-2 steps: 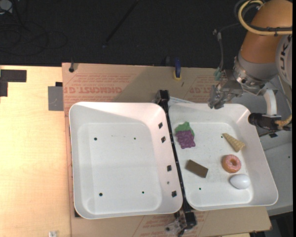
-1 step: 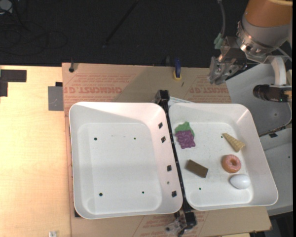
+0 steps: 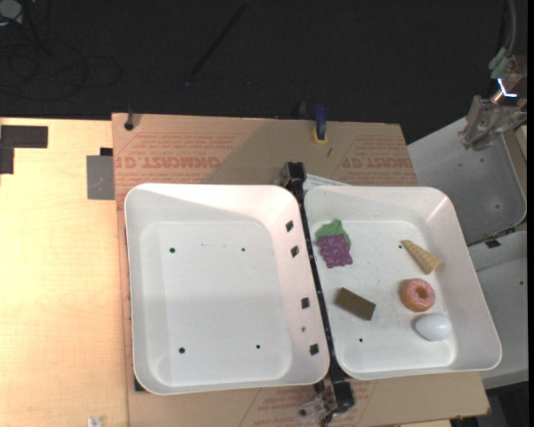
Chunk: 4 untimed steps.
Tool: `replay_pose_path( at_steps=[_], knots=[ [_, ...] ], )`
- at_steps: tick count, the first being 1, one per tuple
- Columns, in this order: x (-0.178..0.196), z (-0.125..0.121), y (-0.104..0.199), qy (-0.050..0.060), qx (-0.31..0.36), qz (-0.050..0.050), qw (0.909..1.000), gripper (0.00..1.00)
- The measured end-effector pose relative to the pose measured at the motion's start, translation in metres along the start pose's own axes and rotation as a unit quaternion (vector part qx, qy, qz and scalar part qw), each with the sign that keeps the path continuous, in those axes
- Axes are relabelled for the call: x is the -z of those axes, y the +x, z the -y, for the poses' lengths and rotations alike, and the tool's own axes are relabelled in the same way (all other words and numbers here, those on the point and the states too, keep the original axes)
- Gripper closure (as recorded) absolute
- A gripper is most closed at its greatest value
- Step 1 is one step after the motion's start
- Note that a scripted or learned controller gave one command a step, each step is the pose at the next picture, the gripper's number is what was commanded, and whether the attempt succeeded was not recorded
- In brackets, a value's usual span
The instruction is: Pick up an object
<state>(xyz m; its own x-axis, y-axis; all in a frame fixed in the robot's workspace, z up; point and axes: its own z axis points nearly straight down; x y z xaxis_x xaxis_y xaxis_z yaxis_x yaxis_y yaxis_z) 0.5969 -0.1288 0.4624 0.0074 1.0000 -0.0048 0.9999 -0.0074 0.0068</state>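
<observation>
The right bin (image 3: 463, 238) holds several small objects. A purple and green bunch of grapes (image 3: 335, 244) lies near its left wall. A tan cone (image 3: 422, 255) rests toward the right, with a pink doughnut (image 3: 417, 294) just below it and a white egg-shaped piece (image 3: 432, 327) below that. A brown block (image 3: 355, 304) sits in the bin's lower middle. My gripper (image 3: 482, 124) appears as a grey metal shape at the far upper right, outside the bins and well away from every object.
The left bin (image 3: 142, 238) sits beside the right one, and a black clip strip (image 3: 304, 283) joins them along the shared wall. Both rest on a brown cardboard sheet (image 3: 205, 154). A pale wooden benchtop (image 3: 44, 274) lies to the left.
</observation>
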Motion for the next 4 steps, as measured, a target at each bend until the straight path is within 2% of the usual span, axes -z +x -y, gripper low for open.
replay_pose_path(
  at_steps=[1, 2, 3, 4],
  knots=[
    [-0.082, 0.079, -0.041, 0.010, 0.000, -0.003, 0.9999, 1.00],
    [-0.110, 0.118, 0.019, 0.007, 0.005, -0.004, 0.9999, 1.00],
    [0.033, 0.109, 0.032, -0.004, 0.005, -0.001, 1.0000, 1.00],
    [-0.170, 0.125, 0.048, 0.014, 0.004, -0.004, 0.9999, 1.00]
  ],
)
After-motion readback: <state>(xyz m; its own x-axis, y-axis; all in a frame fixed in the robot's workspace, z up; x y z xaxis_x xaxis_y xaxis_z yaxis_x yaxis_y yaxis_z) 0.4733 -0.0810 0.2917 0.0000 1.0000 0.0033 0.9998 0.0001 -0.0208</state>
